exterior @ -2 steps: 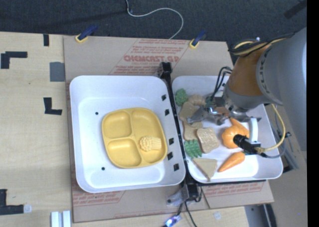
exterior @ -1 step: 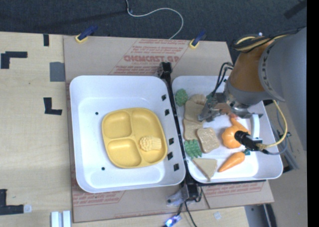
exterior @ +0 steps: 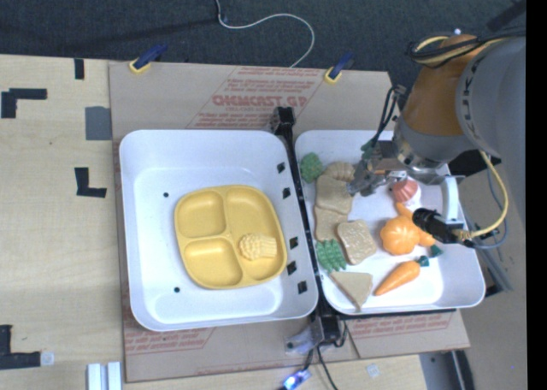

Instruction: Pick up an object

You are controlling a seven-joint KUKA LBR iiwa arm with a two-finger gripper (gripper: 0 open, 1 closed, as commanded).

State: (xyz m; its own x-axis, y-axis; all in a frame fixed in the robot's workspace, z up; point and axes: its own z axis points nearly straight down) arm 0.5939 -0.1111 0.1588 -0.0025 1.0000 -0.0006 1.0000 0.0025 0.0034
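Looking down at the right side of the frame, I see the gripper [exterior: 369, 176] low in the upper part of the right bin [exterior: 466, 294], among the toy food, just beside a tan bread piece [exterior: 339, 172]; whether its claw is apart or together I cannot tell. Below it lie more bread slices [exterior: 355, 240], an orange pumpkin [exterior: 398, 235] and a carrot [exterior: 397, 277]. At centre-left, the left bin [exterior: 145, 166] holds a yellow tray [exterior: 226, 236] with a corn cob [exterior: 259, 247] in its lower-right compartment.

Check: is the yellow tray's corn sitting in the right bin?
No. The corn lies on the yellow tray, inside the left bin.
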